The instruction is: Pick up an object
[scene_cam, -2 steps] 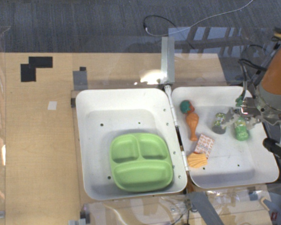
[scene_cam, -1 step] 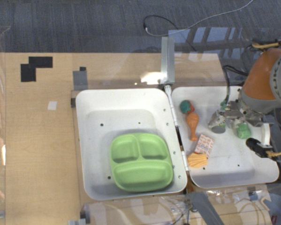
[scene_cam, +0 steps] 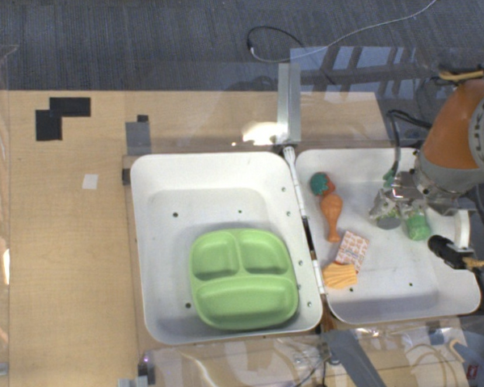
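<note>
Arm over right bin (scene_cam: 409,297)
The gripper (scene_cam: 391,203) sits low beside a green toy (scene_cam: 417,225); its grip can't be judged. Left bin (scene_cam: 159,233) holds a green tray (scene_cam: 242,278).

Open floor lies between my gripper (scene_cam: 386,209) and the carrot toy (scene_cam: 332,211); a green block (scene_cam: 417,225) crowds me, while patterned packet (scene_cam: 351,247) and orange wedge (scene_cam: 339,276) clutter the right bin (scene_cam: 409,297).

On the desk (scene_cam: 58,239), the left bin (scene_cam: 156,181) carries a green divided tray (scene_cam: 242,278) toward six o'clock. In the right bin (scene_cam: 393,290), the gripper (scene_cam: 386,209) sits at three o'clock, a green object (scene_cam: 417,226) just beside it, and an orange drumstick toy (scene_cam: 332,215) lies at nine o'clock.
</note>
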Available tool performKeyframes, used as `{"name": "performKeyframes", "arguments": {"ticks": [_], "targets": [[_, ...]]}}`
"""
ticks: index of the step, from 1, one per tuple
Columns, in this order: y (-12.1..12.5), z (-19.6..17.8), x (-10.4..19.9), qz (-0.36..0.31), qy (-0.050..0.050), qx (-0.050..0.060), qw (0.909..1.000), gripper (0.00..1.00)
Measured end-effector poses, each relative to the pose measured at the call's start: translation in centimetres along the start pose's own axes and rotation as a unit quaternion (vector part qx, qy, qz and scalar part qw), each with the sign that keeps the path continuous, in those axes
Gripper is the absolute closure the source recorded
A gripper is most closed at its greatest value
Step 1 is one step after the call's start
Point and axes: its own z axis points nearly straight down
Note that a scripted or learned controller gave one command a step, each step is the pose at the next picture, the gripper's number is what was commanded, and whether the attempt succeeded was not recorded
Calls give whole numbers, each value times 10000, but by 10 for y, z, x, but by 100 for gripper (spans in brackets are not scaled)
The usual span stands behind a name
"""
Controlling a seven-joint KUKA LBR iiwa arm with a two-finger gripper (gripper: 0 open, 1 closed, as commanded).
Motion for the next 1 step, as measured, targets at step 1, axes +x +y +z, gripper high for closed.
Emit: {"name": "performKeyframes", "arguments": {"ticks": [1], "targets": [[-23,-88,57,-434,-8,5,9991,100]]}}
